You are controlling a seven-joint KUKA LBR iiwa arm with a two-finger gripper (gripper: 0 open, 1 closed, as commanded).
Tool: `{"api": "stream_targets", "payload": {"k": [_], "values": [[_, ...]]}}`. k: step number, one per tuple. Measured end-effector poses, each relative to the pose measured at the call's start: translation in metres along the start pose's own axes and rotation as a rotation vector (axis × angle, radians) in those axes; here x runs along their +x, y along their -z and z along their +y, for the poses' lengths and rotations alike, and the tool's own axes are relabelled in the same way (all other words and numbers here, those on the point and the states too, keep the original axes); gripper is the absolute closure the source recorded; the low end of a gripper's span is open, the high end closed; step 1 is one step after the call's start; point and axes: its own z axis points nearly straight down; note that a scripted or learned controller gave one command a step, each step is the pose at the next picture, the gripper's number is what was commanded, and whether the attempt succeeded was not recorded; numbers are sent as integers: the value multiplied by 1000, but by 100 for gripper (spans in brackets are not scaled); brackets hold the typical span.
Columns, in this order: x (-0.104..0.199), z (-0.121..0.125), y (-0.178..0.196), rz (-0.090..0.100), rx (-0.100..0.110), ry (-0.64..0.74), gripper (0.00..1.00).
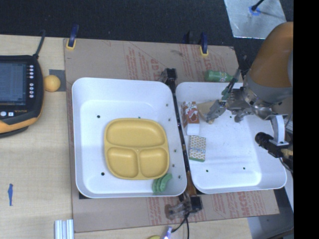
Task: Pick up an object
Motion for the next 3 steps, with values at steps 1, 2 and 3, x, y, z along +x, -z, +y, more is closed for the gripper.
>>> {"api": "stream_targets", "payload": {"k": [1, 2, 3], "values": [[-40, 56, -1, 0, -2, -3, 0], [-17, 88, -98, 0, -13, -2, 0], [-4, 102, -109, -4, -19, -2, 0]]}}
